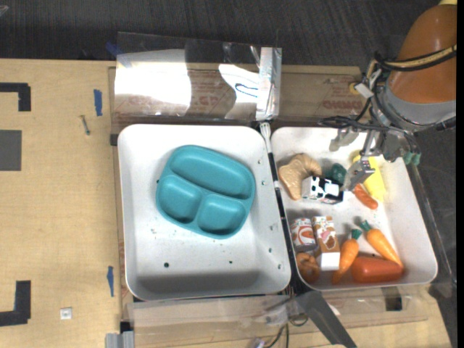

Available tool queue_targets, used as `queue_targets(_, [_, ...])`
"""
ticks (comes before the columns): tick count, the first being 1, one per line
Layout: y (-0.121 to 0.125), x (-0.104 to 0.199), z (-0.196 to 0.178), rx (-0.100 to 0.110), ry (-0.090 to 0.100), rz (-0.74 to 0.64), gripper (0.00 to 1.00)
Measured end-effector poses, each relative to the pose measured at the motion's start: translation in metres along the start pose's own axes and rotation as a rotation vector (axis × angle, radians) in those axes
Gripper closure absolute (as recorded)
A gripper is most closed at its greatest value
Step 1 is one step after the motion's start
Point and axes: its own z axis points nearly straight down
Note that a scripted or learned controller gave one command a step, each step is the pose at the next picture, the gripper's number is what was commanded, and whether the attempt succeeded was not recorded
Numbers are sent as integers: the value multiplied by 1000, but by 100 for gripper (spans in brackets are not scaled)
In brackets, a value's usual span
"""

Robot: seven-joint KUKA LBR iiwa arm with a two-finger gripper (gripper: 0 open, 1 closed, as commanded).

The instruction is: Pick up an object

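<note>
Arm (pixel 428 42): grey, with an orange band; reached in from the right and hung over the right bin's far corner.
Gripper (pixel 360 171): stood low over the right bin, near a yellow piece and a small red piece. Whether it was spread or pressed together could not be told; nothing was seen held in it.
Right bin (pixel 424 227): shallow, white, smooth-walled; held all the loose toys.
Yellow piece (pixel 375 183): just beside the gripper; smooth, probably hard plastic, light. Judged the likeliest pick, best taken across its narrow sides.
Red piece (pixel 366 198): small, elongated, touching the yellow one; could slip from a pinch.
Cow (pixel 322 188): black and white, blocky, mid-bin; stiff, with flat flanks to grip.
Tan lump (pixel 297 174): rounded, matt, at the near-left of the cluster.
Carrots (pixel 380 243): orange, tapered, green-topped; glossy, likely to roll.
Red vegetable (pixel 373 269): long and smooth, at the bin's near wall.
Packets (pixel 314 232): two small printed boxes, side by side.
Left bin (pixel 145 259): white, speckled with small dark dots.
Tray (pixel 205 189): teal, three compartments, rounded, rigid; lay in the left bin, well apart from the gripper.
</note>
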Motion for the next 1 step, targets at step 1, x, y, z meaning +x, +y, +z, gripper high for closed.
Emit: queue_targets(1, [-65, 2, 135, 3, -8, 35, 0])
